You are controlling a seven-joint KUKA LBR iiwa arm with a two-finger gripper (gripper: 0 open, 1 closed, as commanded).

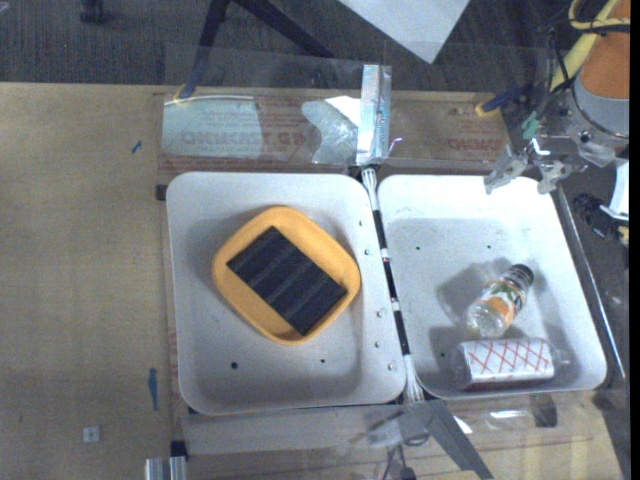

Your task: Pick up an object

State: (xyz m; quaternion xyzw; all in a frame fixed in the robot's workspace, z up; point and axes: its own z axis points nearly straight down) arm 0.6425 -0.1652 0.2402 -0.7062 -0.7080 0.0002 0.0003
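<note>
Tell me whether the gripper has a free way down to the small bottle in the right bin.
Probably yes. The bottle lies uncovered in the right bin, with the red-patterned roll just beside it. The gripper sits at that bin's far edge, nothing between them.

The arm (608, 68) enters at the upper right of the frame, orange band showing, its claw (527, 166) hanging low at the frame's right side.

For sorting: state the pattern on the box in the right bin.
Red crisscross lines on white, on the box; camera view shows it.
</note>
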